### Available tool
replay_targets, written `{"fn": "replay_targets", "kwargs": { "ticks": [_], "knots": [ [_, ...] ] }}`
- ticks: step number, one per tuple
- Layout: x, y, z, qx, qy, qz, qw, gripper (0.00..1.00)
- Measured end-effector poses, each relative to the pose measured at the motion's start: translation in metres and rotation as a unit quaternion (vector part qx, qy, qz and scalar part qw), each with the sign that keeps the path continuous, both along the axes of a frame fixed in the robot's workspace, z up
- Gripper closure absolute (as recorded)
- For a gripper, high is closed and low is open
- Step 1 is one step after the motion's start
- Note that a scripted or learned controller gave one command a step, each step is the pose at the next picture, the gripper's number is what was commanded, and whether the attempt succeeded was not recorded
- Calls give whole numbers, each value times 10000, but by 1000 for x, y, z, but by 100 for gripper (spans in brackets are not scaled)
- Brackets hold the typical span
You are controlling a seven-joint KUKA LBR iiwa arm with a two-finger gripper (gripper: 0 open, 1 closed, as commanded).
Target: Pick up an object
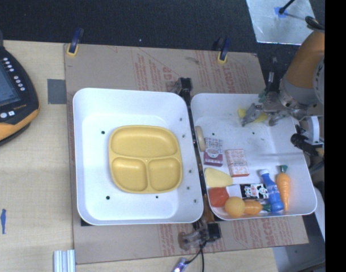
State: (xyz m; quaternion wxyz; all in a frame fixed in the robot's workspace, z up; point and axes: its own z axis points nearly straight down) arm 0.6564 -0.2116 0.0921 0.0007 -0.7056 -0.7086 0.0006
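I am looking down on the two bins: the left bin is carrying a yellow divided plate, and the right bin is holding all the small things, so I am working only there. The arm is reaching in from the right, and the gripper is hanging low over the far part of the right bin, just beside a small yellow piece. The fingers are looking spread, one to each side, and I am not seeing anything pinched between them, although the view is a little blurred here.

I am judging that this yellow piece is the nearest candidate. For doing the step well, I am thinking the claw should be centred over it, so one finger is passing on each side, then going down until almost touching the floor of the bin before closing. The piece is small and flat-looking, so it may be slipping away if only one finger is touching it.

The other things, the carrot, the blue bottle and the orange fruit, are lying crowded at the near edge, well apart from the claw
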Motion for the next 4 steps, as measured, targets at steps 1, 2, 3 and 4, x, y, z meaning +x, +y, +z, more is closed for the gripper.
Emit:
{"fn": "replay_targets", "kwargs": {
  "ticks": [1,2,3,4],
  "knots": [
    [1,68,88,2,-10,3,10000,0],
    [0,67,98,-1,4,21,10000,100],
    [0,146,135,3,-9,0,10000,100],
    [-57,58,70,-11,14,-5,10000,100]
  ]
}}
